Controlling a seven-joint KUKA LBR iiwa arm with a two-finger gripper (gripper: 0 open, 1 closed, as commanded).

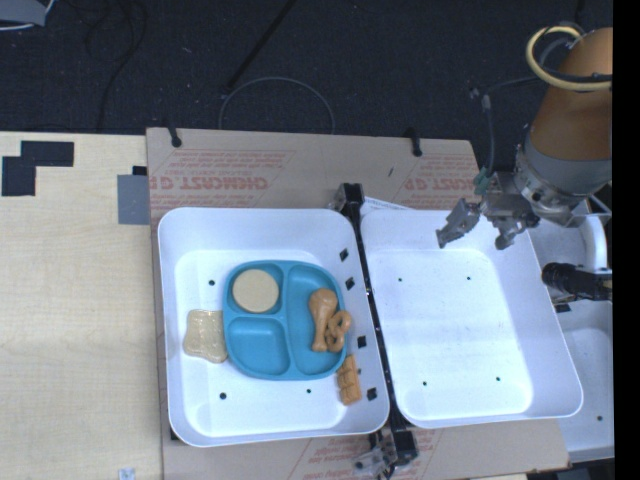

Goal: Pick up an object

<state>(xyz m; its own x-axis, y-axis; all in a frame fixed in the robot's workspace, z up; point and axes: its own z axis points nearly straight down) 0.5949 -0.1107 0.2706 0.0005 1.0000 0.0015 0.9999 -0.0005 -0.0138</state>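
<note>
**All 4 targets lie to my left**

From the overhead camera, my gripper (482, 224) hangs over the far edge of the right bin (480, 408), jaws spread wide and holding nothing. Everything to pick sits in the left bin (190, 258): a blue divided plate (262, 353) carrying a round cracker (255, 290) and a pretzel-like piece (328, 320), its long axis running near-far. I judge a leftward, nearer reach.

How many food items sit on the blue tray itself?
2: a round flat cracker in the blue tray's upper-left compartment, and a tan twisted piece in its right compartment. None look hidden.
</note>
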